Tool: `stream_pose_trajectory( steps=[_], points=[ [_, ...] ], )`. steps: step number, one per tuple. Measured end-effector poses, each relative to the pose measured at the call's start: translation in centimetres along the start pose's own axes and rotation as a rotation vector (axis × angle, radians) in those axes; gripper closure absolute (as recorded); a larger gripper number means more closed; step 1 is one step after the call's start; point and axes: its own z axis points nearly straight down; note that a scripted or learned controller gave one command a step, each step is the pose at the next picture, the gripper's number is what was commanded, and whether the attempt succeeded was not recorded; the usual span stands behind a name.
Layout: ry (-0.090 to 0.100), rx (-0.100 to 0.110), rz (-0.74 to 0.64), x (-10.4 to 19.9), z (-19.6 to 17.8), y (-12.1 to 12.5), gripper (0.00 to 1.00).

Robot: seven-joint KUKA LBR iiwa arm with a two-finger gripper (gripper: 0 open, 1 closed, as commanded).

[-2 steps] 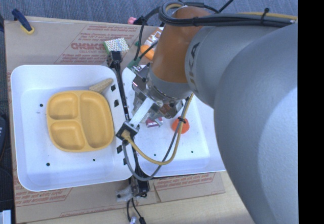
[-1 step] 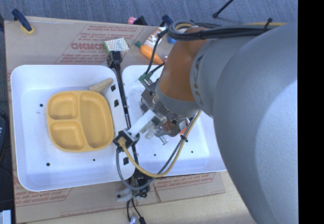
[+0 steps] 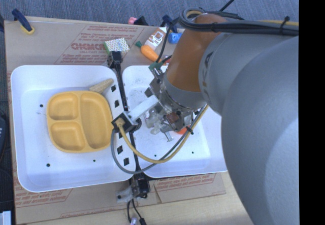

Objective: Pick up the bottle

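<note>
While the gripper [image 3: 165,125] hung low in the right bin [image 3: 203,160] (finger state unclear), a good pick needed it centred over the bottle [image 3: 152,43], lying beyond the bin's far rim.

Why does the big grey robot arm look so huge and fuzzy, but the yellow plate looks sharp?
In the camera view, the arm sits much nearer the lens, so it looms large and soft-edged; the yellow plate lies farther down in the left bin, in focus, under even light with only faint shadows.
</note>
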Motion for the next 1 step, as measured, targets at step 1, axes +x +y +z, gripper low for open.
stream_pose_trajectory(
  steps=[1],
  points=[
    [-0.004,0.001,-0.199,0.25,9.17,-0.8,1.0]
  ],
)
